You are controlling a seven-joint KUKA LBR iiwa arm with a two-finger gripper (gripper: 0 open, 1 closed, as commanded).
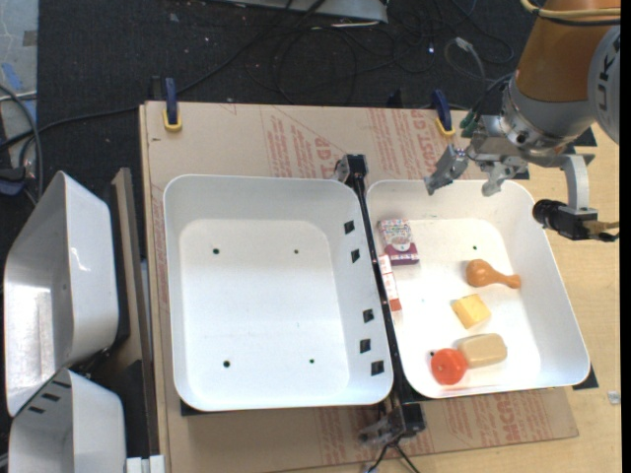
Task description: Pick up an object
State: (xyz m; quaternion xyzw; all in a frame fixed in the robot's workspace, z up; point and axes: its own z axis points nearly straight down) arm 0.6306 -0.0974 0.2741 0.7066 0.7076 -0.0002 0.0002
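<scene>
The right bin (547, 264) holds several small objects. A purple and white packet (396, 240) lies near its left wall. An orange drumstick-shaped toy (489, 276) sits mid-bin, with a yellow block (471, 310) just below it. A tan block (482, 350) and a red tomato-like ball (449, 366) rest near the front rim. My gripper (471, 173) hangs above the bin's back rim, well clear of the objects, its two fingers spread apart and open with nothing between them.
The left bin (187, 264) stands beside the right one on a cardboard sheet (296, 136). A black divider bar (373, 284) runs between the bins. Spare white bins (59, 274) are stacked at far left. Cables lie on the dark floor behind.
</scene>
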